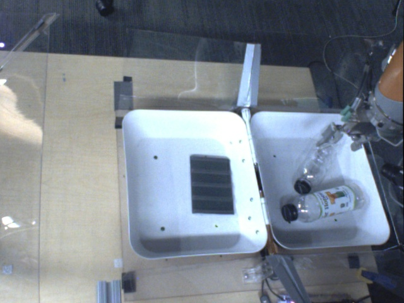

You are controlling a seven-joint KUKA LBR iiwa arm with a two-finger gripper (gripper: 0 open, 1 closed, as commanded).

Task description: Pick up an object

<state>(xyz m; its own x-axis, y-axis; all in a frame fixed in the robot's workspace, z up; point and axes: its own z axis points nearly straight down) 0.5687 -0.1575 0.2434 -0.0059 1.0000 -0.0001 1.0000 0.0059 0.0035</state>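
Bins sitting side by side on the wooden bench (69, 188), both shallow and white. Left bin (145, 169) is holding a dark ribbed rectangular pad (211, 184), lying flat near its centre, long side running front to back. Right bin (372, 226) is holding two clear plastic bottles w/ black caps. Labelled bottle (323, 204) is lying on its side toward the front of the bin, cap pointing left, label w/ orange and green print facing up. Second bottle (315, 163), clear and unlabelled, is lying at a slant just behind it, cap end down-left and nearly touching the labelled one, its far end reaching up toward the gripper.

Arm is coming in from the right, orange band showing at the edge of the view. Gripper (349, 131) is hanging over the back right part of the right bin, right by the upper end of the unlabelled bottle. Can't tell whether it's touching the bottle, and jaw state can't be told either: metal parts and clear plastic are blurring together there. Upright metal divider post (249, 74) is standing behind the seam btw the bins.
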